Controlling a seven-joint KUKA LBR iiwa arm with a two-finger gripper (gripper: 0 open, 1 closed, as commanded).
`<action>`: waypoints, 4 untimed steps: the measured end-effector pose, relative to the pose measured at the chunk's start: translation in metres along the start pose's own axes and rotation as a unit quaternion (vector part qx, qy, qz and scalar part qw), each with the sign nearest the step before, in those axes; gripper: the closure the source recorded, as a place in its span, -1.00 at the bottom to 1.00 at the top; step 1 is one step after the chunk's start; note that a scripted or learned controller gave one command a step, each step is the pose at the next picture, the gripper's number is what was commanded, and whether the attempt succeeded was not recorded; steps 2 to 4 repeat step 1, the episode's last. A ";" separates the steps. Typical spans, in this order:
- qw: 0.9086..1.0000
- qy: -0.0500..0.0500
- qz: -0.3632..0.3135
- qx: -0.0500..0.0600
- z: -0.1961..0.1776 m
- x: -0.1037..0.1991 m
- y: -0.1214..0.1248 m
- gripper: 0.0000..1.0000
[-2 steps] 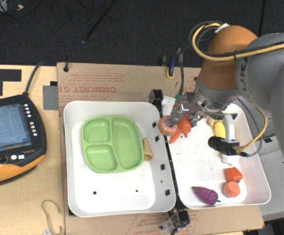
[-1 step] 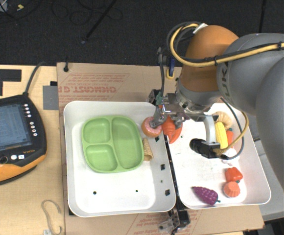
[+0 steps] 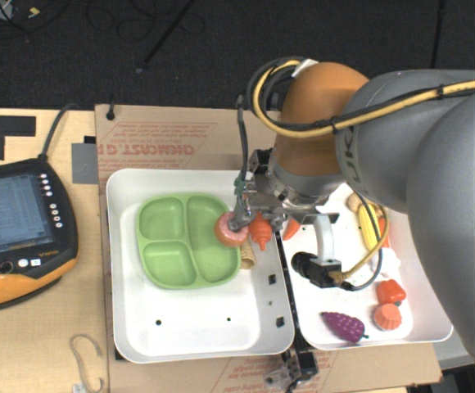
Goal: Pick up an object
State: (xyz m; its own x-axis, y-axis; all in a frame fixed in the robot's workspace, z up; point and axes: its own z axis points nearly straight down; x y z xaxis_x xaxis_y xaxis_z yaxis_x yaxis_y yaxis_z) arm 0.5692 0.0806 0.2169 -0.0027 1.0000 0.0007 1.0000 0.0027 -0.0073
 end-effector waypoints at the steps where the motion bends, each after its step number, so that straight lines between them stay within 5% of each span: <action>1: 1.000 0.000 0.001 -0.002 -0.015 0.005 0.001 1.00; 4: 1.000 0.000 0.001 -0.002 -0.015 0.005 0.001 1.00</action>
